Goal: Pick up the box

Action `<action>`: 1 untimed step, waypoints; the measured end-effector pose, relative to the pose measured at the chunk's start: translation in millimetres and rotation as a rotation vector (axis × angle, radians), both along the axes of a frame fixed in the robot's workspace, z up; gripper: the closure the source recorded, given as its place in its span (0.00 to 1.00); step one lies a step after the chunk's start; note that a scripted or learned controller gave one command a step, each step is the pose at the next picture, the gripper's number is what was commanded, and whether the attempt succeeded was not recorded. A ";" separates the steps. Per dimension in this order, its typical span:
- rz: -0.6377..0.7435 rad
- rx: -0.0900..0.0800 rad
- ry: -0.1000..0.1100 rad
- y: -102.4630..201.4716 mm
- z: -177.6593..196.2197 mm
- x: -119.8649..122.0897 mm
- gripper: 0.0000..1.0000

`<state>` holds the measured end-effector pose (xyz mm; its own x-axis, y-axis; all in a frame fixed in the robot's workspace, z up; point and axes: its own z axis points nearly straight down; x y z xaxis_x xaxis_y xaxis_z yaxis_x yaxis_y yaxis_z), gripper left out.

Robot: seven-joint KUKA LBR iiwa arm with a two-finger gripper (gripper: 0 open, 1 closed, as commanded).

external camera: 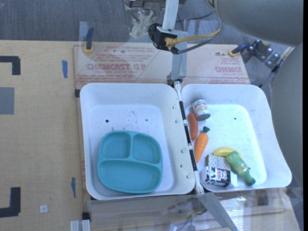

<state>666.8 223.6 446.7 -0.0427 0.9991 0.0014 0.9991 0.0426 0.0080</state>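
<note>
The box is small, black and white with a red patch. It lies at the front left corner of the right bin, beside a green bottle. My gripper hangs high at the top of the camera view, beyond the back edge of the left bin. It is far from the box and nothing shows in it. The grey arm crosses the top right corner.
A teal divided plate lies in the left bin. The right bin also holds two carrots, a small can and a yellow banana. Clamps and cables sit behind the bins.
</note>
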 end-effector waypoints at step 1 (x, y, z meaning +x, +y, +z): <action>-0.261 -0.002 0.010 -16.4 -11.5 0.1 1.00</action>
<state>666.9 207.2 435.2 0.2169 0.9762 -0.0010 0.9762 -0.2169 -0.0017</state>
